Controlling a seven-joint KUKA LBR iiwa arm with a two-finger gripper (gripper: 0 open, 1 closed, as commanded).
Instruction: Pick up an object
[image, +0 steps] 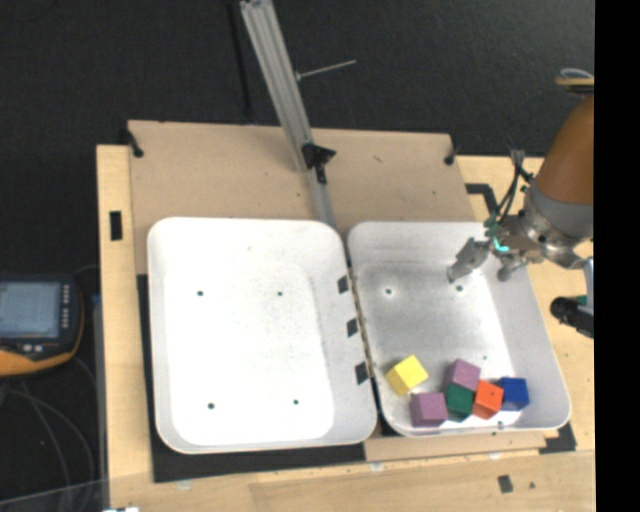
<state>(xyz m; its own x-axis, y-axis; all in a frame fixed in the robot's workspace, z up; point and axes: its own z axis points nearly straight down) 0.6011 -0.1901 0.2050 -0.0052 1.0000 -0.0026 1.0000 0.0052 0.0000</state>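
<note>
The smooth, shallow white plastic left bin (250, 330) adjoins the speckled right bin (420, 290). Near the right bin's front edge cluster matte cubes: yellow (407, 375), two purple (428, 408) (464, 375), green (459, 399), orange (488, 398), blue (513, 392). The metal gripper (487, 259) hovers by the far right corner, fingers spread, pinching nothing.

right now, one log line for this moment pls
end effector: above right bin, far end, holding nothing | blocks: yellow, purple, green, orange, blue clustered near edge | left bin: white

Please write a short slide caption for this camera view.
Pincer hovers over the right bin, apart from the colored blocks clustered at its near edge.
</note>
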